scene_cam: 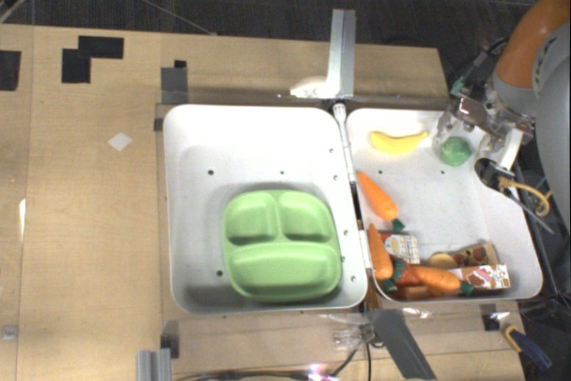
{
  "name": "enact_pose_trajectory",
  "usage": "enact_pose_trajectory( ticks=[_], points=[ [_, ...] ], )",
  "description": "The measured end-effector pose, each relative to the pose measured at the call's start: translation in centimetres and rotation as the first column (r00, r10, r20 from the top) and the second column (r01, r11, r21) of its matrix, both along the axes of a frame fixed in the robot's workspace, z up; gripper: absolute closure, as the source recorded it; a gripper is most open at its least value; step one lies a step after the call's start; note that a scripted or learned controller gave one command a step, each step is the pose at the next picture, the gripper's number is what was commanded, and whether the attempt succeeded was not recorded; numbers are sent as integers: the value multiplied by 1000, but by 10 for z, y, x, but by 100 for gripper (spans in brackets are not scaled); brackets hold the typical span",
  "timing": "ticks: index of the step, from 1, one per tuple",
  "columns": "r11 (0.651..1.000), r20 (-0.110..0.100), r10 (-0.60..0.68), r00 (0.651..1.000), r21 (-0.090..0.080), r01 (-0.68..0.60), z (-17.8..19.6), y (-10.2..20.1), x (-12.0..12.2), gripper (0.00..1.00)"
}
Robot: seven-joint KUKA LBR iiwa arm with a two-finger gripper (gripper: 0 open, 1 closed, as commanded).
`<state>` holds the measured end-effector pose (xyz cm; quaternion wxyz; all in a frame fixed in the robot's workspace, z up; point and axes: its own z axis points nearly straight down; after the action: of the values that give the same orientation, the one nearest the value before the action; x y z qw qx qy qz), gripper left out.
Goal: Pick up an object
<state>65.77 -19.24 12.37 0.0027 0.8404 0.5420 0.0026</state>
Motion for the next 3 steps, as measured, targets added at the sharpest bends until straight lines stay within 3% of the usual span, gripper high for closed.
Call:
enact_pose_trajectory(
  ticks=[1, 2, 3],
  points=[
    [1000, 1, -29, 1000, 0, 29, -35, 8, -23, 0],
    [1000, -10, 26, 1000, 4, -26, -35, -3, 12, 0],
    [999, 0, 32, 999, -1, -32, -22, -3, 15, 100]
  ],
)
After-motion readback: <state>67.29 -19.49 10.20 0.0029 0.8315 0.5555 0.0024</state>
